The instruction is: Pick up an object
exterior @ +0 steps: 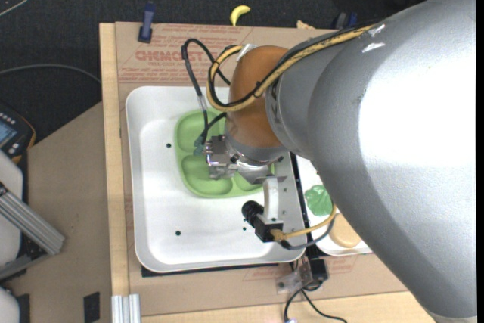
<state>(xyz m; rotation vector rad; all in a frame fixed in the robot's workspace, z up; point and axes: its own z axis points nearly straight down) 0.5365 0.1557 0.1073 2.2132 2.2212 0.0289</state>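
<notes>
Right now I have the arm (393, 147) reaching in from the right and bent low over the left bin (155, 185), with the orange band (253, 98) sitting above the wrist. The gripper (218, 163) is down at a light green object (198, 159), a soft-looking shape lying in the middle of that bin, a little toward its far side. From this slanted view the wrist hides the business end, so I cannot tell whether the gripper is spread or pinching, nor whether it touches the green object or merely hovers just above it.

I judge this to be the descent or grasp step: the pick is not yet shown as done, since the object lies on the bin floor. The next move, as I see it, calls for a firm closing on an edge or fold of the green object, then a straight lift; a flat, floppy thing may slip free or drag along the floor.

A second green piece (318, 200) and a pale tan round thing (344, 237) lie in the right bin (333, 247), mostly under the arm.

Printed in red on the brown cardboard (121, 87) lining the counter, along the far edge, is lettering I can only partly read; it seems to begin "CHEM", with smaller lines beneath too fine to make out. A blue clip (146, 23) and a yellow piece (240, 13) sit at that far edge.
</notes>
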